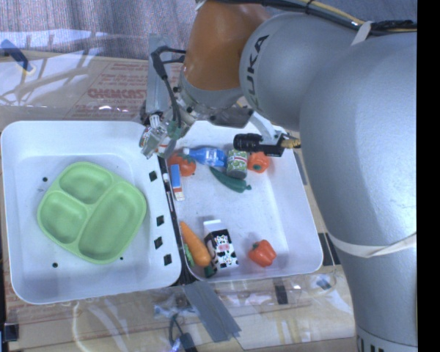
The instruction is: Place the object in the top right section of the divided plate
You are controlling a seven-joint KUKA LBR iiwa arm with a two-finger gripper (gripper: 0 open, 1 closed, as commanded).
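Observation:
A light green divided plate [92, 211] with three sections lies in the left white bin [22, 270]. My gripper [155, 141] hangs over the wall between the two bins, at the right bin's upper left corner, above and to the right of the plate. I see nothing between its fingers. Just below and right of it in the right bin [290, 218] lie a small red tomato-like item [184, 166], a blue bottle [205, 155] and a thin red, white and blue packet [176, 181].
Further in the right bin are a green can [237, 162], an orange pepper [259, 162], a dark green chilli [232, 181], a carrot [196, 246], a cow-pattern carton [221, 250] and a red pepper [262, 252]. The big grey arm [330, 123] covers the right side.

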